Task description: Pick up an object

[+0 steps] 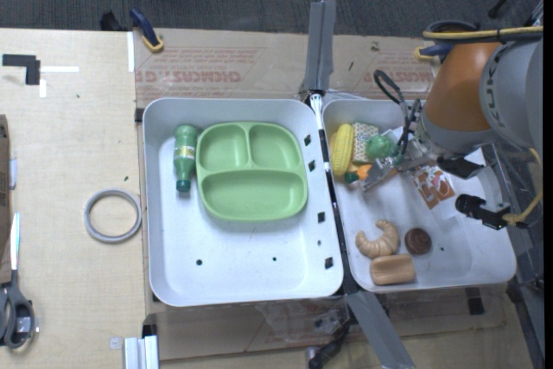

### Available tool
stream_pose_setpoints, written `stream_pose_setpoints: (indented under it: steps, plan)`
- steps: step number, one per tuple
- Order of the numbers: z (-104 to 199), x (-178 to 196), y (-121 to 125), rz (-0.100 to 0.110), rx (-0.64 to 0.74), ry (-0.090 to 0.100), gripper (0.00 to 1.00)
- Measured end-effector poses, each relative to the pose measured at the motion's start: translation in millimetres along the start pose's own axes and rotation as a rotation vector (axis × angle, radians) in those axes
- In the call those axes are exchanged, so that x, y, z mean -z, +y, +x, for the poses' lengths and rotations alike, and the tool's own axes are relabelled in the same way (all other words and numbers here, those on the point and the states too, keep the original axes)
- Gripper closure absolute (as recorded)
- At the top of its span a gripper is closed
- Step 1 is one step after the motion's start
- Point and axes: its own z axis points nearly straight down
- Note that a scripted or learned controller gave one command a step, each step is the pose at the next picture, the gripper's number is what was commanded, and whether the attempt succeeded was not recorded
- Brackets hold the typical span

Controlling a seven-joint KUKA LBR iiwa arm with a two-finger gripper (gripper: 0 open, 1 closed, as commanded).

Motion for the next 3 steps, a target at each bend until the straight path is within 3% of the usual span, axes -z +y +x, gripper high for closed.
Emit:
stream_pose_setpoints:
  steps: [1, 2, 3]
  plan:
    - [-15, -2, 52, 0.029, -0.027, 0.019, 0.00]
    - [-67, 34, 47, 0.014, -0.066, 0.023, 0.00]
    - [-71, 44, 48, 0.006, -0.065, 0.008, 1.00]
